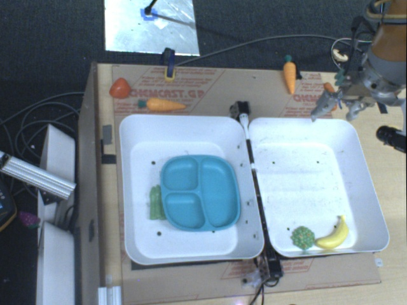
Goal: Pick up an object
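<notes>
Over on the left, a red tomato toy and an orange plastic carrot lay on the brown cardboard bench behind the bins. Inside the left white bin, a blue sectioned plastic plate sat with a green leafy piece touching its left edge. Behind the right white bin, a second small carrot lay on the cardboard. That bin held a bumpy green ball and a yellow toy banana, just beside each other at its front. Above the bin's far right corner hung the two-finger gripper, fingers spread apart, grasping nothing.
</notes>
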